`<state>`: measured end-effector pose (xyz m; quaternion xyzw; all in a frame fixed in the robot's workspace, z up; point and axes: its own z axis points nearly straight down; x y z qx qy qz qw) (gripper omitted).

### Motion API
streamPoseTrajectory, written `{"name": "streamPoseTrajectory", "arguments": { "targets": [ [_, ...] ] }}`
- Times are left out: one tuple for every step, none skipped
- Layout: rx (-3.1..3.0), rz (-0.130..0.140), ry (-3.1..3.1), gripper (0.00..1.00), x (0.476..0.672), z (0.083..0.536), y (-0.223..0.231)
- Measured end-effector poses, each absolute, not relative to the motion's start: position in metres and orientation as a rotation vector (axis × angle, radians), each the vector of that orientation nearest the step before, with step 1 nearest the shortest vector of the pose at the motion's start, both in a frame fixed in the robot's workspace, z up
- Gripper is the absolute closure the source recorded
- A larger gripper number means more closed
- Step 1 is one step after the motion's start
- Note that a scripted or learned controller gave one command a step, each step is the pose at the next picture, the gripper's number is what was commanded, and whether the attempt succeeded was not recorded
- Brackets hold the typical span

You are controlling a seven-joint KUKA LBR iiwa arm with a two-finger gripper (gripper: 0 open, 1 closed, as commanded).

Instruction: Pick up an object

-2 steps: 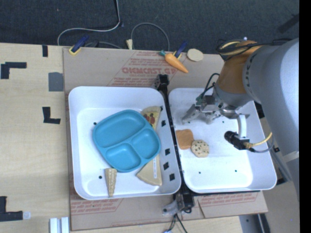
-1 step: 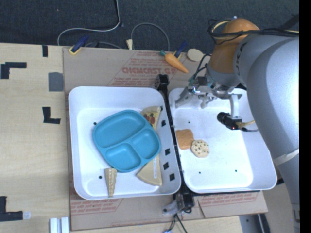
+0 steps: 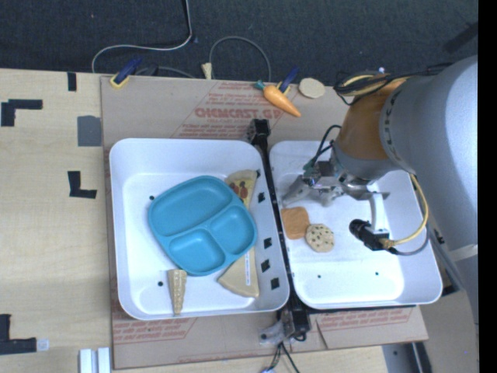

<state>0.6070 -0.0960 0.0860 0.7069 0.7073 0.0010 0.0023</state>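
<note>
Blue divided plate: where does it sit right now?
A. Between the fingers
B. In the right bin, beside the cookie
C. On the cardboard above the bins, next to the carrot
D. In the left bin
D. The blue divided plate lies flat in the left bin, while the cookie is in the right bin and the carrot lies on the cardboard above both bins.

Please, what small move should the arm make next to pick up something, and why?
Probably a short move toward the view's bottom, then down. The end effector sits in the right bin, just above the orange-brown cracker, not yet over it. The chocolate chip cookie touches the cracker's edge, so approaching from the divider side seems safer.
</note>
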Motion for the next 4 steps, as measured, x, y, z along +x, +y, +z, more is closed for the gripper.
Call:
{"name": "streamPoseTrajectory", "arguments": {
  "targets": [
    [2.219, 0.009, 2.214, 0.00, 0.555, 0.088, -0.143],
    [2.214, 0.008, 2.214, 0.00, 0.488, 0.088, -0.094],
    [2.218, 0.005, 2.210, 0.00, 0.485, 0.198, -0.147],
    [2.224, -0.008, 2.234, 0.00, 0.499, 0.092, -0.095]
  ]
}}
